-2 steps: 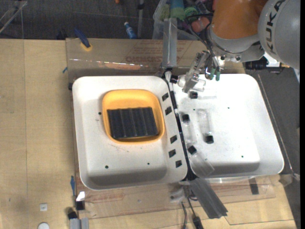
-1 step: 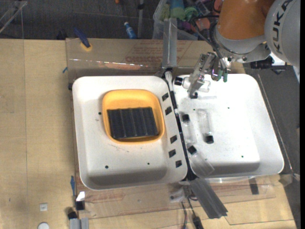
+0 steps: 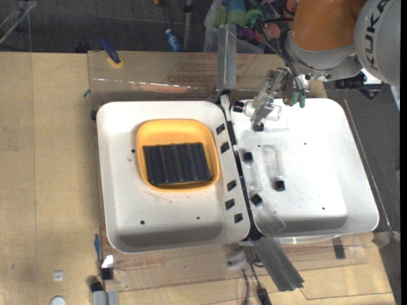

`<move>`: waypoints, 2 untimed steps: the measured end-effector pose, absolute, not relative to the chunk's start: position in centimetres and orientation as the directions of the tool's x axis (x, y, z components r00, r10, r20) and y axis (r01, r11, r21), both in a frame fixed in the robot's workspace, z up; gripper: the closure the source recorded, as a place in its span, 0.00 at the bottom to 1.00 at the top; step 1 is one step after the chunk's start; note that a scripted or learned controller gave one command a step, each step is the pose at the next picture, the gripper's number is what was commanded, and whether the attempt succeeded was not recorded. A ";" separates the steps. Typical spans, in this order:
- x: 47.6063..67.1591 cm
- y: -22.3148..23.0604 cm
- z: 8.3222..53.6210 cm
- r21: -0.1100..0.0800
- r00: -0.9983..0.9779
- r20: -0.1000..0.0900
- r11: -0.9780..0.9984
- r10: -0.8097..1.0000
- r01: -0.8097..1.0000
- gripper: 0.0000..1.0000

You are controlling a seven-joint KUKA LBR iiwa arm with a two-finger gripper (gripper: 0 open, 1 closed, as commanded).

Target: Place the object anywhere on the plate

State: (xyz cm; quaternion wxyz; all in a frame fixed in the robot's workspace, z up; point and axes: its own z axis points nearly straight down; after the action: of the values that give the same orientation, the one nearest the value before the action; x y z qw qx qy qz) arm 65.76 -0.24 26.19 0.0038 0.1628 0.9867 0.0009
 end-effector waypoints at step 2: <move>66.2 -4.1 27.1 0.001 -0.995 -0.004 0.995 0.101 0.101 1.00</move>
State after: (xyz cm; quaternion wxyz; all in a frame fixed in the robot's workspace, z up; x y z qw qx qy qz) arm 66.16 -4.12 27.09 0.0019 0.0503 0.9987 0.0006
